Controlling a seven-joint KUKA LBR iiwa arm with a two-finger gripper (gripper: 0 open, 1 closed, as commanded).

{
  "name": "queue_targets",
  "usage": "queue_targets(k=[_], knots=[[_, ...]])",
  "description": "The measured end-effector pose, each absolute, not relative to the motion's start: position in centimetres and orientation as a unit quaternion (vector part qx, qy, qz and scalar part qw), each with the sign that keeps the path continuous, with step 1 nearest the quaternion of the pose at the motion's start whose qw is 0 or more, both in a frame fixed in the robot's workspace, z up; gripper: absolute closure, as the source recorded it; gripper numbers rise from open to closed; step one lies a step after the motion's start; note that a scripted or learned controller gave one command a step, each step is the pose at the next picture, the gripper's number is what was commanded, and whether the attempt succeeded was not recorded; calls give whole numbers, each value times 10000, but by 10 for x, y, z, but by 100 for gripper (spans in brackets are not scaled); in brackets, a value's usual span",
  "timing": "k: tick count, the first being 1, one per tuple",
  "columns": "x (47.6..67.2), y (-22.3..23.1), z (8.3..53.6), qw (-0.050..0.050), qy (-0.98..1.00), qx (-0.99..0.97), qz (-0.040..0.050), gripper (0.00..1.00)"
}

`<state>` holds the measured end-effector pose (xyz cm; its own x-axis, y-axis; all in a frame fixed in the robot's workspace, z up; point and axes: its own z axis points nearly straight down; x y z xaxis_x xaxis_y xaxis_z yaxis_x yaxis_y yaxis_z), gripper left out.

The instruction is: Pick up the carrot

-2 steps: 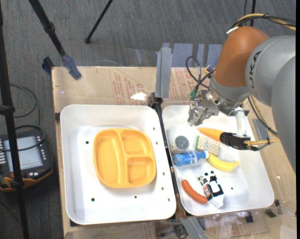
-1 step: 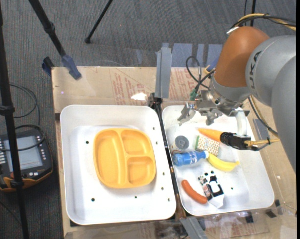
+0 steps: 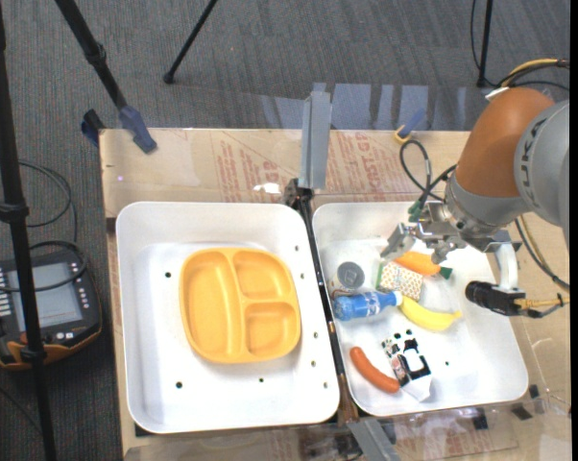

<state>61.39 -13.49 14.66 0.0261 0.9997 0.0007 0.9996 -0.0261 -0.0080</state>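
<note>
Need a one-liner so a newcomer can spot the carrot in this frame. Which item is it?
Look in the right-hand white bin, near its upper middle, just below the tool. The carrot is the short orange piece with a green end, lying above the yellow banana. The red-orange sausage lies lower in that bin and has no green end.

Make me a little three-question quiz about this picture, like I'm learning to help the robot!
1. True or false: the yellow divided tray lies in the right bin.
2. Which toy lies right beside the water bottle? A) banana B) sausage
3. Fill in: the tool hovers just over the orange ____.

Key:
1. False, it lies in the left bin.
2. A.
3. carrot
</note>
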Motion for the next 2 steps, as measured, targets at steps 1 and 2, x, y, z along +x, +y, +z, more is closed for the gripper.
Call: queue_targets(k=[1, 2], knots=[[620, -177, 97, -10, -7160, -6981, -12, 0], [621, -176, 103, 24, -7154, -6988, -9, 100]])
